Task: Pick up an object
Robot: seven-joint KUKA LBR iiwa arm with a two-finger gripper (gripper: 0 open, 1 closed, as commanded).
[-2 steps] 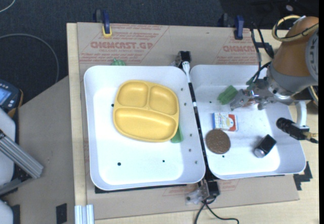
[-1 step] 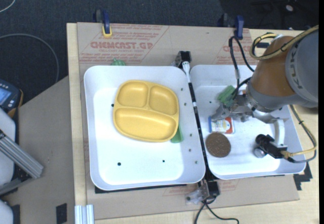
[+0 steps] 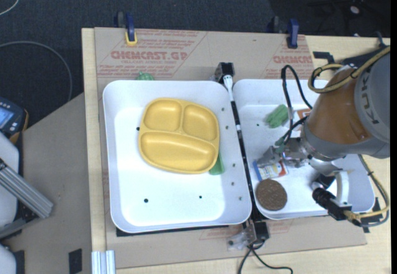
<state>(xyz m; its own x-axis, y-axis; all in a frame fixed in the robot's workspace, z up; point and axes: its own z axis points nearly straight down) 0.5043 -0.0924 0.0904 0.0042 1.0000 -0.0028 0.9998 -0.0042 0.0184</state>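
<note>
The gripper (image 3: pixel 277 156) hangs low over the right bin (image 3: pixel 366 201), its metal fingertips pointing toward the divider between the bins; how far its jaws stand apart cannot be told, and nothing is clearly seen between them. Just below the jaws, touching or nearly so, lies a small flat packet (image 3: pixel 270 171) with white, blue and red print. Just nearer the camera than the packet, a round brown disc (image 3: pixel 271 194) rests on the bin floor close to the front rim. Beyond the jaws, toward the far wall of the same bin, sits a crumpled green object (image 3: pixel 277 116), near but apart from the fingertips. Well off to the left of the jaws, in the left bin (image 3: pixel 124 192), a yellow divided plate (image 3: pixel 180 135) lies flat with three compartments, and a small green piece (image 3: pixel 216 166) peeks out from under its near right edge.
</note>
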